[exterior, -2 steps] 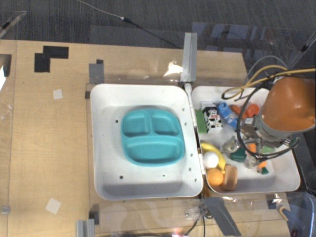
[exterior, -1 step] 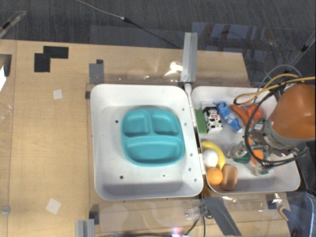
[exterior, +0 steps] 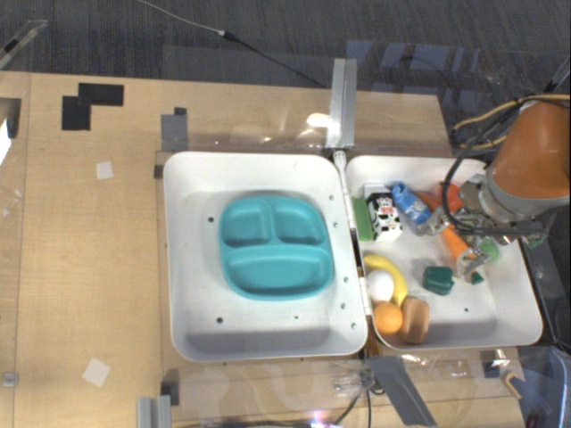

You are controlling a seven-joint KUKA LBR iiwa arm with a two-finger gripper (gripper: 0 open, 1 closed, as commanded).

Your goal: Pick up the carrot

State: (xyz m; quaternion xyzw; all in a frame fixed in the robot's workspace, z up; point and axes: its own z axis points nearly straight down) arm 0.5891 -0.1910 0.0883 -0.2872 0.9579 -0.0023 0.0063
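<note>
The carrot [exterior: 456,240] is a small orange piece lying in the right white bin [exterior: 508,324], near its right middle, with a green end pointing toward the front right. My gripper [exterior: 477,255] hangs just over the carrot's green end, below the arm's orange band [exterior: 535,154]. The wrist body hides the contact, so I cannot tell whether the carrot is held.
The right bin also holds a blue bottle [exterior: 409,205], a black-and-white toy [exterior: 384,215], a green block [exterior: 360,217], a banana [exterior: 390,269], a white egg [exterior: 381,285], an orange [exterior: 388,317], a brown roll [exterior: 416,319] and a dark green piece [exterior: 437,280]. A teal divided plate [exterior: 275,246] lies in the left bin [exterior: 192,328].
</note>
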